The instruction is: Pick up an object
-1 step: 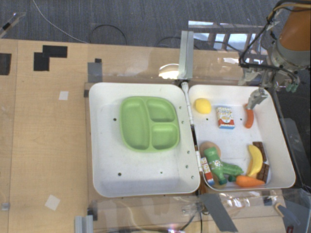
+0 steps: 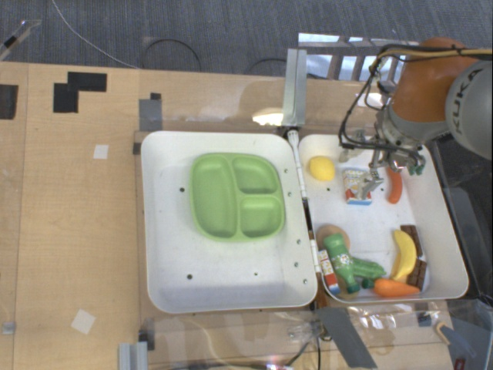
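In the right bin (image 2: 443,206), a small red-and-white packet (image 2: 358,187) lies at its far middle, with the fingers (image 2: 377,177) hanging just over its right edge; how far they are parted I cannot tell. A yellow lemon (image 2: 321,168) sits left of it, a red-orange pepper (image 2: 394,186) right. A banana (image 2: 404,253), green toy (image 2: 347,264) and carrot (image 2: 394,287) lie nearer. The left bin (image 2: 166,230) on the counter (image 2: 69,230) holds a green divided plate (image 2: 235,196).
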